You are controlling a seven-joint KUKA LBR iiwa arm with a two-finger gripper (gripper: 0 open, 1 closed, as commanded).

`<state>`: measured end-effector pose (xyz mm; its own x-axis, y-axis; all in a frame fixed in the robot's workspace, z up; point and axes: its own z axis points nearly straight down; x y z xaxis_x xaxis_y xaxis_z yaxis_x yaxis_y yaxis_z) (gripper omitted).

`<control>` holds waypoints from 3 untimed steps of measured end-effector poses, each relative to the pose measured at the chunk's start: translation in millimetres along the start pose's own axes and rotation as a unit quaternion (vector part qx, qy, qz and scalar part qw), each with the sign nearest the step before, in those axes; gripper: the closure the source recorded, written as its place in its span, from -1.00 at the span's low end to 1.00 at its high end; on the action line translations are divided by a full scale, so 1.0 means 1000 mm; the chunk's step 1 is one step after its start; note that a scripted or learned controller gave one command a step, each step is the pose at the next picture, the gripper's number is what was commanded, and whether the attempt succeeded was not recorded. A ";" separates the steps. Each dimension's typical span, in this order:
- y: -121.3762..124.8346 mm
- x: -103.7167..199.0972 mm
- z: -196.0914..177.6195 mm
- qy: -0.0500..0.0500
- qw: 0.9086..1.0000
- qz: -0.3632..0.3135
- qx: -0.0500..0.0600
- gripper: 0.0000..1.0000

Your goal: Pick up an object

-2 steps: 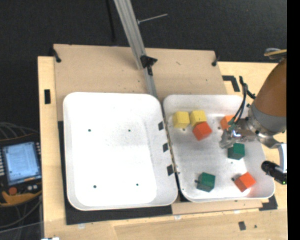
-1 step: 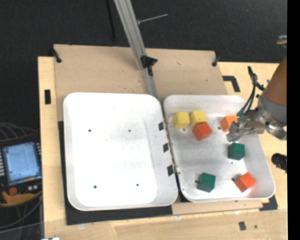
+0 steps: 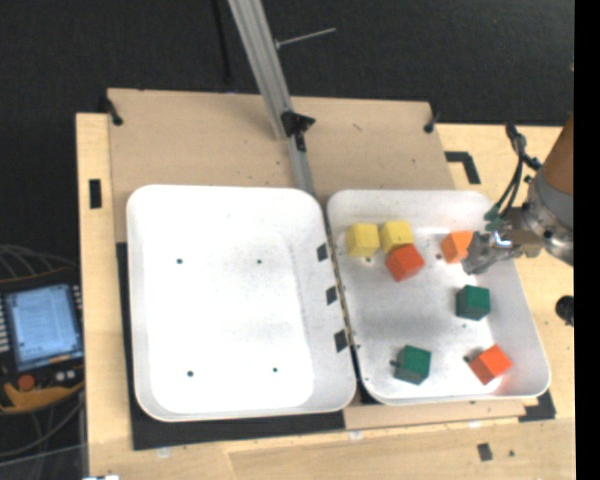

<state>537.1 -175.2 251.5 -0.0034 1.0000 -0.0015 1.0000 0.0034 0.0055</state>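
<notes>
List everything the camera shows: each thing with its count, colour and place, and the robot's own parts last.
Yellow blocks: 2, yellow, side by side at the top of the right bin.
Orange blocks: 3, orange, right bin: one below the yellow pair, one by the gripper, one in the lower right corner.
Green blocks: 2, dark green, right bin: one mid right, one at the bottom.
Bins: 2, white, side by side on the bench: left bin, right bin.
Handheld screen: 1, dark with an orange base, left edge.
Metal rail: 1, grey, slanting down from the top.
Gripper: 1, grey, over the right bin's upper right.
</notes>
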 end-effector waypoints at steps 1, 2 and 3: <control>-0.001 0.052 -0.009 0.002 1.000 -0.002 0.002 1.00; -0.003 0.099 0.005 0.001 1.000 -0.001 0.003 1.00; -0.002 0.155 -0.002 0.002 1.000 -0.003 0.001 1.00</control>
<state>534.2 -20.5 253.3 -0.0085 1.0000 0.0015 1.0000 0.0085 0.0031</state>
